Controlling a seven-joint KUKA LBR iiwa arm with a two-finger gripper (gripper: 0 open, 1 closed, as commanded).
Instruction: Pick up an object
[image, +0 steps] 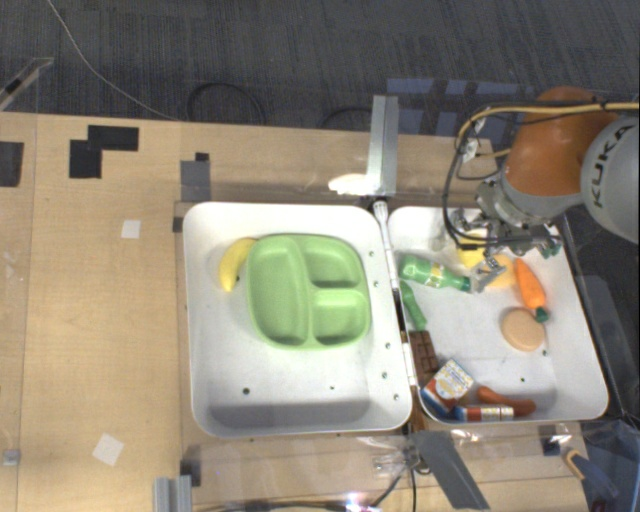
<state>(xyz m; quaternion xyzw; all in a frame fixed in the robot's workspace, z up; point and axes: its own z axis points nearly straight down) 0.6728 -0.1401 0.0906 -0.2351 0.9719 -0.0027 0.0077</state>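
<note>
Two white bins on the desk (90, 330). Left bin (210, 400): green tray (305, 290) with a banana (234, 262) at its left edge. Right bin (575, 380): green bottle (432, 273), carrot (530, 284), tan round piece (523, 330). The hand (492, 268) sits low between bottle and carrot; whether it grips anything cannot be told.

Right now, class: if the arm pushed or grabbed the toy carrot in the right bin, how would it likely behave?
The carrot looks smooth and tapered, so it could slip out of a pinch near its narrow end. Its round body lies flat on the right bin, so a sideways push would probably roll it. It looks like a light toy.
</note>
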